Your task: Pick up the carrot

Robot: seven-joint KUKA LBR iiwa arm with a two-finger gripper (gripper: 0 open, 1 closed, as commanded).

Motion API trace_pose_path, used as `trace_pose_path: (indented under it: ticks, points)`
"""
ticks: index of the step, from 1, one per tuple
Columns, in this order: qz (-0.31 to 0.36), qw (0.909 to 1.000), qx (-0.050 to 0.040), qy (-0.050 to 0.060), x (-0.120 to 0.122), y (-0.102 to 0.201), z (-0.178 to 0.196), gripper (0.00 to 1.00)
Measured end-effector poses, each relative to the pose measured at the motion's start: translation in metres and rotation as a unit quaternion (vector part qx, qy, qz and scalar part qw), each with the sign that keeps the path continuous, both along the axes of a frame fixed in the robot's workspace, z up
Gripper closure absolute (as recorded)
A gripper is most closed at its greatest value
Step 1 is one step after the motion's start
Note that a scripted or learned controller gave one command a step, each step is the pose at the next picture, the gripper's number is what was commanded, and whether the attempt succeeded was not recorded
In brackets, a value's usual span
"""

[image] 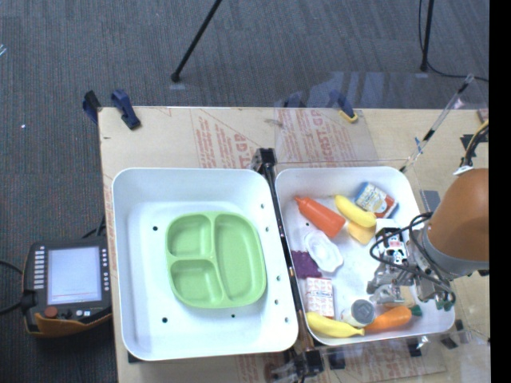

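Observation:
The carrot (pixel 390 318), orange with a small green tip at its right end, lies along the front wall of the right bin (pixel 407 180), near its front right corner. My gripper (pixel 393 287) hangs just behind and above the carrot, low over the bin, with cables around the wrist. Its body hides the spot directly under it, and nothing visibly sits in its grasp. A second orange, cone-shaped piece (pixel 320 216) lies at the back left of the same bin.
The right bin also holds a yellow banana (pixel 335 325) and a grey can (pixel 363 311) beside the carrot, a red and white box (pixel 319 296), a white cup (pixel 323 252), yellow pieces (pixel 355 211) and a blue packet (pixel 374 199). The left bin (pixel 128 214) holds a green divided plate (pixel 215 260).

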State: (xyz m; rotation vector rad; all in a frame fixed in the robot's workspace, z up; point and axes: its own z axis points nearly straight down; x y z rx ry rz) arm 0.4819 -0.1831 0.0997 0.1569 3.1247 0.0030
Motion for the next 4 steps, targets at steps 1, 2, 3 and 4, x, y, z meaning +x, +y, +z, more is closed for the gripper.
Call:
trace_pose_path:
  ticks: [1,2,3,4]
  points:
    - [0.132,0.9912,0.0001,0.006,-0.005,-0.027,-0.013,1.00]
    - [0.190,0.9817,-0.0009,0.004,0.003,-0.025,0.007,1.00]
    - [0.319,0.9477,-0.0011,0.004,0.028,-0.025,0.026,1.00]
    - [0.318,0.9480,-0.0009,0.004,0.027,-0.025,0.026,0.00]
